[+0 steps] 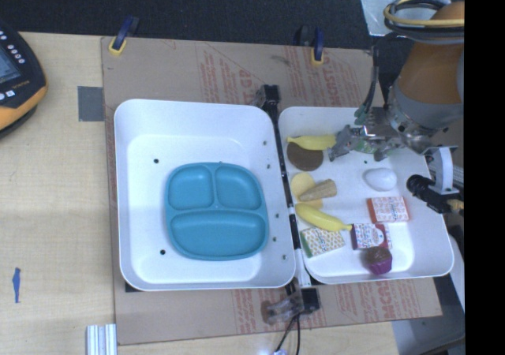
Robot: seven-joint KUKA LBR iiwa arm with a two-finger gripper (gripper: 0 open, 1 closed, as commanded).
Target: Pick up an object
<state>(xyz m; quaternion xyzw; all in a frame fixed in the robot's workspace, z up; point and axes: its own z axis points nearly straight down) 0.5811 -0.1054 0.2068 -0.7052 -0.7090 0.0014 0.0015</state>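
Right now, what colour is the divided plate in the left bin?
Light blue. The divided plate shows best in the camera view.

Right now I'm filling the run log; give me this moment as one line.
hand: over right bin, by banana | grasp: cannot tell | left bin: blue tray

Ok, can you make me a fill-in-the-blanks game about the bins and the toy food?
1. The divided plate in the left bin is ____ in colour.
2. That plate has ____ compartments.
3. The purple toy lies in the ____ bin.
4. The tool hovers closest to the yellow ____.

Missing words: blue; three; right; banana
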